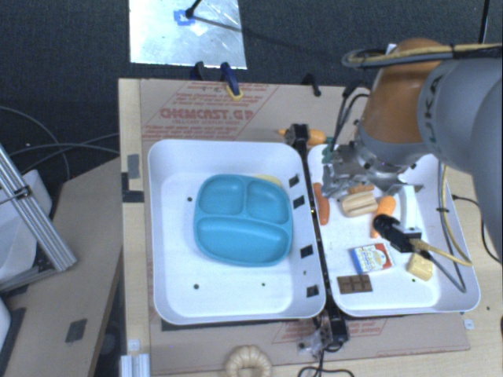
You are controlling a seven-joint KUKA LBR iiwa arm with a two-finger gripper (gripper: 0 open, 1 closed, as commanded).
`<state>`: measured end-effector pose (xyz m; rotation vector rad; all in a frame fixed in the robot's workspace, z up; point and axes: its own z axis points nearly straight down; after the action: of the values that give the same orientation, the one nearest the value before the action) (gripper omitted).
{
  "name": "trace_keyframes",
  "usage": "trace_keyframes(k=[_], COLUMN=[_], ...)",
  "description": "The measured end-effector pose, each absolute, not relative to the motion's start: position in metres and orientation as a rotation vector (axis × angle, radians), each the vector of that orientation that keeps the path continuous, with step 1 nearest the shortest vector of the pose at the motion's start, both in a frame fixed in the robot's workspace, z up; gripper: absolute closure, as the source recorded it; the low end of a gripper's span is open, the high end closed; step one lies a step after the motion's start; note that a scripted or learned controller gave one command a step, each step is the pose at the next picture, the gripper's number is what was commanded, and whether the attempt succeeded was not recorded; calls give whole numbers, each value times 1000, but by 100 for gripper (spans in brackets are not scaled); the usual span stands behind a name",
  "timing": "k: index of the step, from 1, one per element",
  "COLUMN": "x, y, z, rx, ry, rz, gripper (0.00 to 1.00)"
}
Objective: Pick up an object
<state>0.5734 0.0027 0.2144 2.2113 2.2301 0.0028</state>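
Dark carpet is seen around a bench (206, 113) covered with printed cardboard, on which two shallow white bins are set side by side. In the camera view, the left bin (169, 234) is occupied by a blue divided plate (244, 218), laid flat near its middle. The right bin (397, 293) is reached from the right by the grey arm, and the gripper (342, 181) is placed low over the bin's upper left part; whether it is wide or narrow cannot be told. Just below the gripper a tan bread roll (357, 203) is found, with an orange piece (385, 206) close at its right end. A thin carrot (321, 203) is laid along the bin's left wall. Nearer the front edge, a small carton (369, 258), a brown chocolate bar (354, 283) and a yellow cheese block (420, 267) are spread apart from one another on the white floor
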Motion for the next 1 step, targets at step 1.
trace_keyframes(k=[1], x=[573], y=[-7], z=[215], rx=[2220], ry=[2221], rz=[2], gripper=[100])
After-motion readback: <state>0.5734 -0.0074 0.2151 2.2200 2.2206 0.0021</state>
